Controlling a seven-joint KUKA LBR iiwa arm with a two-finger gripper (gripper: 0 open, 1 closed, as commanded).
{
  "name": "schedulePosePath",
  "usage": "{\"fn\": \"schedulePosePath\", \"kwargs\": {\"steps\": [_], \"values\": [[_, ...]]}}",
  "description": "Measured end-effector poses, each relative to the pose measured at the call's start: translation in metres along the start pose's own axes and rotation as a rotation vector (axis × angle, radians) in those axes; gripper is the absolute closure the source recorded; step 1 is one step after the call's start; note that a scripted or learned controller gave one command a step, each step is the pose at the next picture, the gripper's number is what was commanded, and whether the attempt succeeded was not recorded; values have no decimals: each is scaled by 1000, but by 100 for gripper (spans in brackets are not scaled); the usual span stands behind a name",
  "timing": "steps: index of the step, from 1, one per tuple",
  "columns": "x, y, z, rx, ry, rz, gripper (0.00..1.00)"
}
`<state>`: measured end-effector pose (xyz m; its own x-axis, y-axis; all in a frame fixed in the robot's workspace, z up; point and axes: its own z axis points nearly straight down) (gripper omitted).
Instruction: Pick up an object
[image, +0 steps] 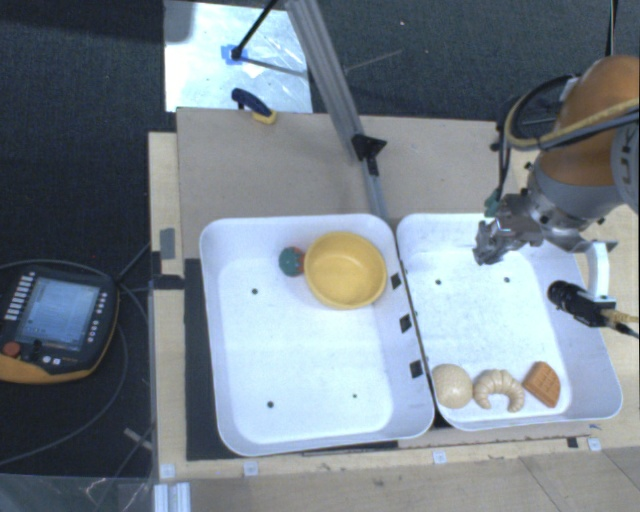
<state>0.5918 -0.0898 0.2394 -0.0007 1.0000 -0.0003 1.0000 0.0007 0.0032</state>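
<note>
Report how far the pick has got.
Done: nothing looks picked yet. The yellow bowl and small green object sit in the left bin; the round bun, croissant and orange cracker lie along the right bin's near edge. In hand: the end effector hangs over the right bin's far side, apart from all of them. Left: approach one object, grasp it and lift.

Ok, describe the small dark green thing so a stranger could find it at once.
Start at the left white bin and look to its far edge, where a yellow bowl sits. The small dark green ball rests against the bowl's left side. It is the bin's only other object, much smaller and darker than the bowl, unlike the pale bread-like pieces in the right bin.
</note>
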Motion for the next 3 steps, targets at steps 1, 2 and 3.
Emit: {"fn": "schedulePosePath", "kwargs": {"steps": [1,2,3], "values": [[59,-16,-5,2,2,-5,100],[100,-36,-3,3,1,-3,100],[142,-48,-4,3,1,-3,100]]}}
